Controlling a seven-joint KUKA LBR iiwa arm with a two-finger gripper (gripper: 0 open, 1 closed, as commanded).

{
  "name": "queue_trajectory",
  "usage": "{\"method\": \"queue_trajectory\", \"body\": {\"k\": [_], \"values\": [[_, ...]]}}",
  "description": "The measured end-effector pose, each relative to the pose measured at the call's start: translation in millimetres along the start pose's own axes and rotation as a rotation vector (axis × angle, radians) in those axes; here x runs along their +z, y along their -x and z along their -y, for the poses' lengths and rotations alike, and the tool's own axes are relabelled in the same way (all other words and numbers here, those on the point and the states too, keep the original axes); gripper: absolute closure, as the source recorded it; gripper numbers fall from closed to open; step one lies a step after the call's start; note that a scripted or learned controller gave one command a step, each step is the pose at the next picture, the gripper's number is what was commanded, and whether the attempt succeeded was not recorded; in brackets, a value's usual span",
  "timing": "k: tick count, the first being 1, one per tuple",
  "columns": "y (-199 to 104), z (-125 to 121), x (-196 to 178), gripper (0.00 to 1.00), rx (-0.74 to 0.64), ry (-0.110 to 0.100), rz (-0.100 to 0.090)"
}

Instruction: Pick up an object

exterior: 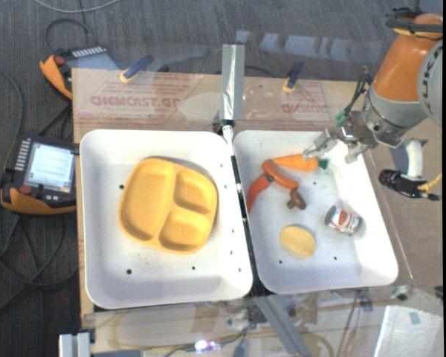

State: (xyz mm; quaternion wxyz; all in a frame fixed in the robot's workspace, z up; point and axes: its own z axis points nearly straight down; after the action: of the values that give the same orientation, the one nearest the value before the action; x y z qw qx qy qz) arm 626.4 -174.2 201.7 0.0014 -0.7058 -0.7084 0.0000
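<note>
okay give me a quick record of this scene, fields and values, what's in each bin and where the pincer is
left bin: yellow divided tray
right bin: orange carrot, curved orange-red piece, small brown piece, round yellow disc, small red and white can on its side
pincer: over the right bin's far edge, beside the carrot's thick end
pincer contents: cannot tell
arm: reaching in from the right

bench [97, 110] – two white bins: left bin [104, 274], right bin [372, 259]
</note>
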Motion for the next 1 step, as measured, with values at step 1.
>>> {"method": "queue_trajectory", "body": {"k": [1], "values": [[-20.5,12.4,108.6,0.00,0.076,0.000,0.003]]}}
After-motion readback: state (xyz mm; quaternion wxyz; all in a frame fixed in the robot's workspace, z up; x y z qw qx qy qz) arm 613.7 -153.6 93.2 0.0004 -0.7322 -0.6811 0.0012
